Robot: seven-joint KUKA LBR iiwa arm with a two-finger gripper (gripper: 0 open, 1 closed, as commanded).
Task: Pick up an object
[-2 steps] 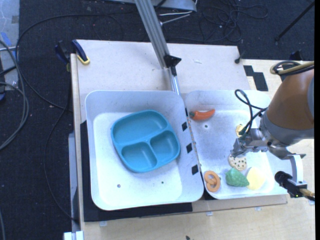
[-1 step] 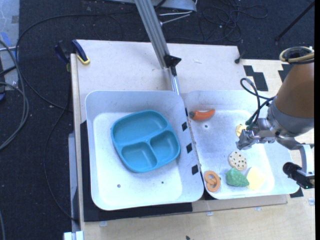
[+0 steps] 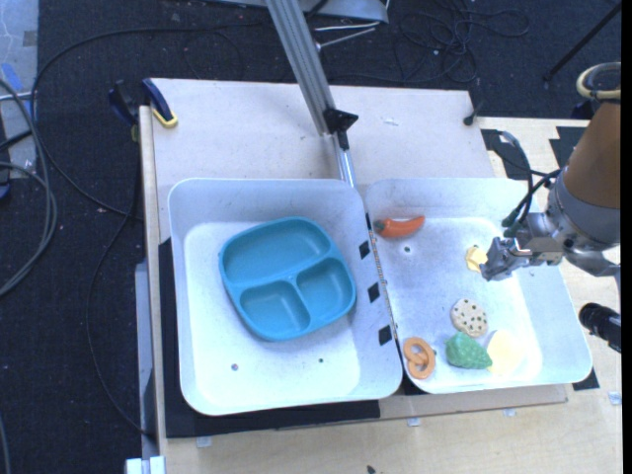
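Observation:
My gripper [image 3: 497,263] hangs low over the right bin [image 3: 553,363], near its upper right part. A small yellow piece [image 3: 477,258] lies right against the gripper's left side; whether it is held is unclear. An orange sausage-shaped toy [image 3: 400,226] lies at the bin's top left. Lower down sit a speckled cookie [image 3: 469,317], a green lump [image 3: 467,353], a pale yellow piece [image 3: 505,349] and an orange pretzel [image 3: 419,357].
The left bin [image 3: 197,363] holds a blue divided plate [image 3: 286,276]. A slanted metal pole [image 3: 306,57] comes down to the ridge between the bins. Black tags line that ridge [image 3: 375,289]. The arm's grey body [image 3: 592,196] enters from the right.

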